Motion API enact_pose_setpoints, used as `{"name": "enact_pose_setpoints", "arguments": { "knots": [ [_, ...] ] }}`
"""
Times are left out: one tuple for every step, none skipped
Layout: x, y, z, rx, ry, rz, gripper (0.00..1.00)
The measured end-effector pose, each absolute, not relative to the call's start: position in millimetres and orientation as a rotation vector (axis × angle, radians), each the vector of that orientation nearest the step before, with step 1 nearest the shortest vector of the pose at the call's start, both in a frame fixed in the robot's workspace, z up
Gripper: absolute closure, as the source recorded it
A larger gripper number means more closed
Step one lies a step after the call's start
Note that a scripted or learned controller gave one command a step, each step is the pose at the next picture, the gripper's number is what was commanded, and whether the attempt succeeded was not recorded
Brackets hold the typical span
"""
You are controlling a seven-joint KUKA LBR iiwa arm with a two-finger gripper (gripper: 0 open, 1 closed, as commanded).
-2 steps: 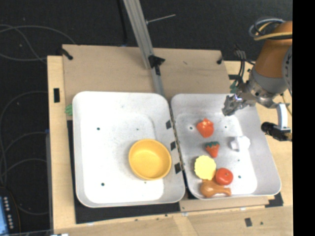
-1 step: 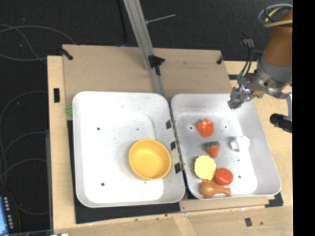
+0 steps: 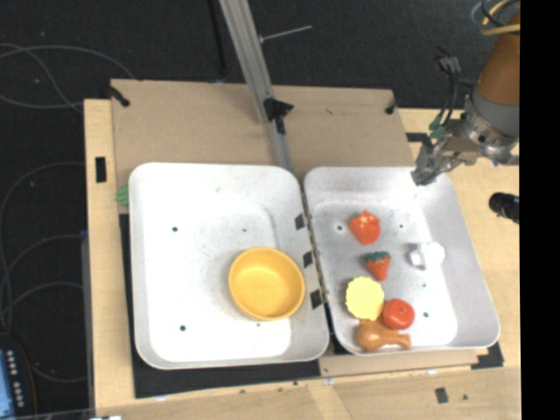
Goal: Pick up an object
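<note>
From the overhead camera, the gripper (image 3: 423, 175) hangs over the far right corner of the right bin (image 3: 468, 261); whether it's clenched or released, I cannot tell. Below it lie a red pepper (image 3: 365, 227), a strawberry (image 3: 378, 264), a small whitish piece (image 3: 425, 255), a yellow disc (image 3: 364, 297), a tomato (image 3: 398, 313) and a brown drumstick (image 3: 380, 337). A yellow bowl (image 3: 266, 283) sits in the left bin (image 3: 175, 199).

Arm (image 3: 499, 77) enters frame at 2 o'clock, orange band uppermost, grey wrist below it. Wrist angles down toward 8 o'clock. Pincer (image 3: 423, 175) at end of wrist, tips pointing down-left toward 7 o'clock. Nothing visible between tips. Cables run along wrist's 9 o'clock side.
</note>
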State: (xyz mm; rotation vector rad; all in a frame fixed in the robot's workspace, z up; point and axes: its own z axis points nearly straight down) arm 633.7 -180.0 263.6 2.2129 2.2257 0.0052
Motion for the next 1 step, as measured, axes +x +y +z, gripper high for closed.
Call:
{"name": "enact_pose_setpoints", "arguments": {
  "knots": [
    [634.2, -132.8, 253.3, 2.215, 2.228, 0.0, 1.0]
  ]
}}
